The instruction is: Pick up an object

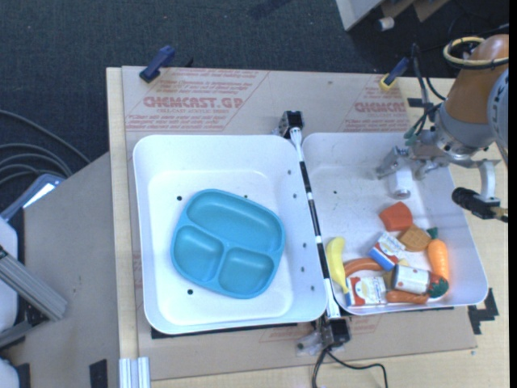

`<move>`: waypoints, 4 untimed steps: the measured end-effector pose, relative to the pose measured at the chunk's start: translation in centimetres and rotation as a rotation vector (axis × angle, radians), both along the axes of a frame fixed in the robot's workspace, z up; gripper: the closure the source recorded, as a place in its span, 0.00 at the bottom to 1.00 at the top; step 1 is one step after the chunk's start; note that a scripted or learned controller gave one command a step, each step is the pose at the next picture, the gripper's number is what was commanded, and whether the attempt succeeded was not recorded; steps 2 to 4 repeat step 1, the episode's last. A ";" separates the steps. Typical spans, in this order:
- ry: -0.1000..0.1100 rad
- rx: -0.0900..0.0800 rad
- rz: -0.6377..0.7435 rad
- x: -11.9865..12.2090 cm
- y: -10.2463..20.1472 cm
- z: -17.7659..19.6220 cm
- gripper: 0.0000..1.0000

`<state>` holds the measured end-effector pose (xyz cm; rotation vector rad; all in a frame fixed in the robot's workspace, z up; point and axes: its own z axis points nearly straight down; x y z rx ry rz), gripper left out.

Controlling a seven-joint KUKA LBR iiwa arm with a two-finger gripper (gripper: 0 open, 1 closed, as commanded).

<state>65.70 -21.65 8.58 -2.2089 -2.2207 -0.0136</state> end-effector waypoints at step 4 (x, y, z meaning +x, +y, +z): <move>0.016 0.007 -0.003 0.9 0.0 -0.2 0.00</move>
